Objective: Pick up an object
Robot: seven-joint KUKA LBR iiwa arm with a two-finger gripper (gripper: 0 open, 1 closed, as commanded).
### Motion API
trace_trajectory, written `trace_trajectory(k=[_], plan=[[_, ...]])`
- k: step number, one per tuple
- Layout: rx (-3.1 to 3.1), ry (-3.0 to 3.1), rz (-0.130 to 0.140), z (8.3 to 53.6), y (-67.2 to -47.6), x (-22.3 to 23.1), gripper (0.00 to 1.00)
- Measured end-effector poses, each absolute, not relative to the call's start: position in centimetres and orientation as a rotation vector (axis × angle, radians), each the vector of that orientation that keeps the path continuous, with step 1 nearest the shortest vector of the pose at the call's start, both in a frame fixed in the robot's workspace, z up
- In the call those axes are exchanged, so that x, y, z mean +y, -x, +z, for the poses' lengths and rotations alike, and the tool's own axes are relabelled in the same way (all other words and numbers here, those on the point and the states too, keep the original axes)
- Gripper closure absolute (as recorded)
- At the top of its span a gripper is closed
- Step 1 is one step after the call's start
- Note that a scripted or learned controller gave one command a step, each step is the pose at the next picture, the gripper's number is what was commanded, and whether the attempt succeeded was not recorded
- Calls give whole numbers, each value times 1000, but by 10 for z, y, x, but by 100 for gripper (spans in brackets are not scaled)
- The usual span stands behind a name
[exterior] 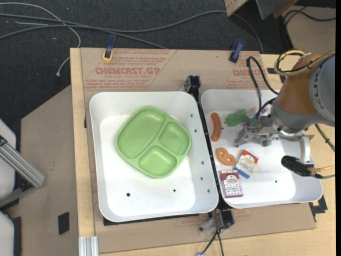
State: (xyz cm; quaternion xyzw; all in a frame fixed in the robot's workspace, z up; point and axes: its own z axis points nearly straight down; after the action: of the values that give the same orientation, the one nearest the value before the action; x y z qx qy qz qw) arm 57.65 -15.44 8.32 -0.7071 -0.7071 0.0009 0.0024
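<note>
While the arm reaches into the right bin (277, 193) | gripper (254, 135) low beside green toy (235, 117) (its opening: cannot tell) | sausage (215, 127) and pretzel (225, 156) nearby

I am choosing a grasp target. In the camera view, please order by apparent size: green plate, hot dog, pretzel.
1. green plate, by far the largest.
2. hot dog.
3. pretzel, slightly smaller than the hot dog; the difference is small.

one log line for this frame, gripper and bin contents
gripper low in right bin | beside green item | nearby: sausage, pretzel | left bin: green plate
</note>
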Motion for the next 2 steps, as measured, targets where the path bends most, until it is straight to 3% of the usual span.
trace_trajectory(k=[1, 2], plan=[[-2220, 2221, -2, 96, -578, -155, 100], [-2225, 2222, -3, 140, -579, -151, 100]])
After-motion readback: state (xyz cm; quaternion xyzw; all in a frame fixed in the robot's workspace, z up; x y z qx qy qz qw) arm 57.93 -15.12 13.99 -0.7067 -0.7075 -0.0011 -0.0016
